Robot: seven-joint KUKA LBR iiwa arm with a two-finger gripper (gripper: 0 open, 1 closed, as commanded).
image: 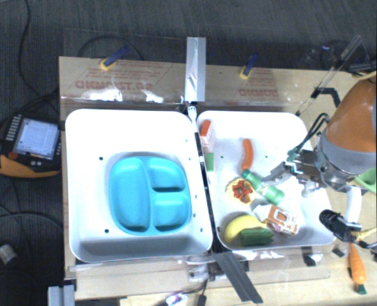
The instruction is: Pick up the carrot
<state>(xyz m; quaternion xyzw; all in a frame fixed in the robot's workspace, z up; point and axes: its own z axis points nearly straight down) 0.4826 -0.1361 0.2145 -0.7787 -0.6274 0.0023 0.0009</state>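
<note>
The carrot [247, 154] lies in the right bin [284, 121], toward its far edge and midway across: a slim orange piece, lengthwise front to back, resting free on the white floor. Just nearer the front lie a green bottle [263, 187] and a yellow-red item [241, 190]; a banana [238, 225] sits at the front left corner. The gripper [289, 169] hovers at the bin's right side, apart from the carrot; its state cannot be told. The left bin [86, 126] carries a blue divided tray [151, 194].
</note>
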